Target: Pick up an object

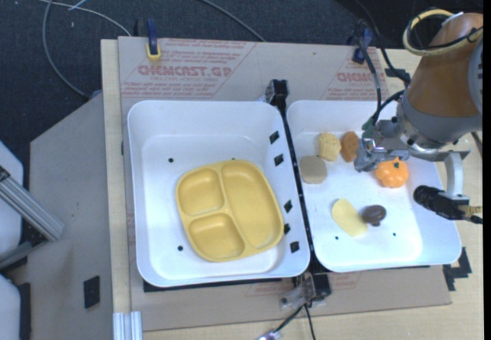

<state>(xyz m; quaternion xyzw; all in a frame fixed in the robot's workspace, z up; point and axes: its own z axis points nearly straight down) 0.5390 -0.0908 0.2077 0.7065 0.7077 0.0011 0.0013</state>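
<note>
The right bin point(399, 250) holds several small objects. A yellow corn-like piece point(329, 146) and a brown-orange piece point(350, 146) lie near its back. A beige round disc point(313, 170) sits by the divider. A pale yellow oblong point(349, 218) and a dark brown lump point(374, 215) lie toward the front. An orange pumpkin-like toy point(392, 173) rests in the middle right. My gripper point(371, 153) hangs over the bin just left of the orange toy and right of the brown-orange piece.
The left bin point(146, 177) holds a yellow three-compartment plate point(228, 210). A black clamp row point(280, 154) divides the bins. The arm's grey body point(441, 93) covers the right bin's back right corner. Cables lie on the dark floor behind the bench.
</note>
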